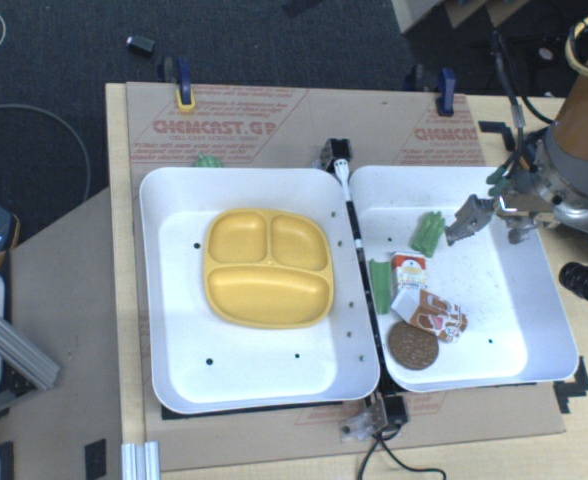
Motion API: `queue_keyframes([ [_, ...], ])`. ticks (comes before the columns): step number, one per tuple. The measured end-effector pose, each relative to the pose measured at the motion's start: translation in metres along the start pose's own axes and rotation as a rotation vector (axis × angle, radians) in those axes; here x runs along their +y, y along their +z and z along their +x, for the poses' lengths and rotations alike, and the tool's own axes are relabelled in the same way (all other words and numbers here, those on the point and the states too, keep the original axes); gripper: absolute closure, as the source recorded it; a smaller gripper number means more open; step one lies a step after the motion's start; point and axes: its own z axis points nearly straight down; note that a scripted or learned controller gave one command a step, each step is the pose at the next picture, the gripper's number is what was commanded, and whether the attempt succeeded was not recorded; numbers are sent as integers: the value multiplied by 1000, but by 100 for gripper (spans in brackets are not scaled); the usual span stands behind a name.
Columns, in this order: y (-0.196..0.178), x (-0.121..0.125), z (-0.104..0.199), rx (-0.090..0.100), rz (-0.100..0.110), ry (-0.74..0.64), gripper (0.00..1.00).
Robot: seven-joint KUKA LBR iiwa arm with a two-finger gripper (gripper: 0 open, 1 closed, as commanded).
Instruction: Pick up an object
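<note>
My gripper (492,226) hangs over the upper right part of the right bin (534,363). It is open, and nothing sits between its fingers. Its left finger (466,221) points toward a green pod-shaped item (427,234) just to its left, without touching it. Further down and left in the same bin lie a green stick (380,285), a small red and white packet (409,268), a brown and white wrapper (437,317) and a round brown cookie (413,346).
The left bin (174,368) holds a yellow divided plate (269,268). A black cable (352,223) runs along the ridge between the bins. Blue clamps (183,80) (445,90) grip the board's far edge. The right bin's lower right floor is bare.
</note>
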Motion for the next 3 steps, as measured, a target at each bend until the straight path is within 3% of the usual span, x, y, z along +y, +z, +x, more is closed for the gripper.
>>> queue_keyframes([
  [1, -105, -46, -33, -4, -12, 4, 0],
  [2, -250, -45, -78, -10, -22, 4, 0],
  [3, -252, -44, -76, -6, -9, 0, 100],
])
